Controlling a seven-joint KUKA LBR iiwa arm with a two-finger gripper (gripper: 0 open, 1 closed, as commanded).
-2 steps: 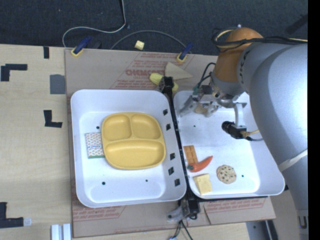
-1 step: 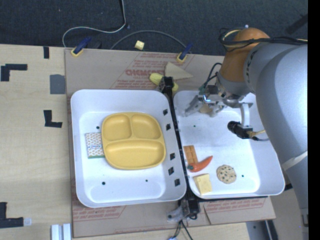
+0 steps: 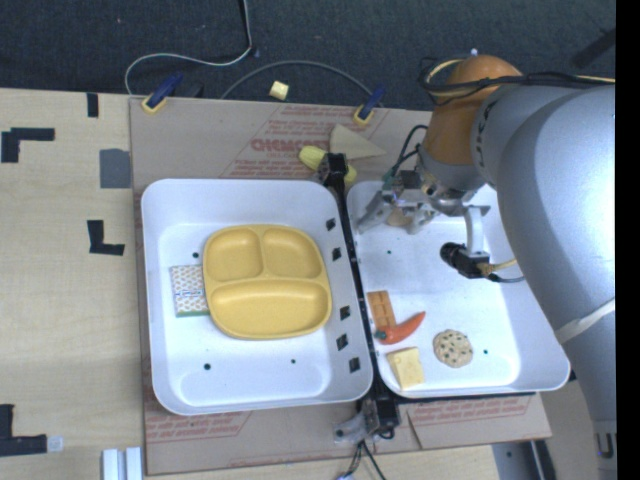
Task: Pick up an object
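- A single fixed camera looks down on the table [image 3: 60, 268] from above, at a slight slant.
- It sits far enough back to take in both the left bin [image 3: 160, 298] and the right bin [image 3: 520, 353] whole, with dark floor [image 3: 100, 18] along the top.
- The arm [image 3: 555, 188] enters from the right, large and close to the lens.
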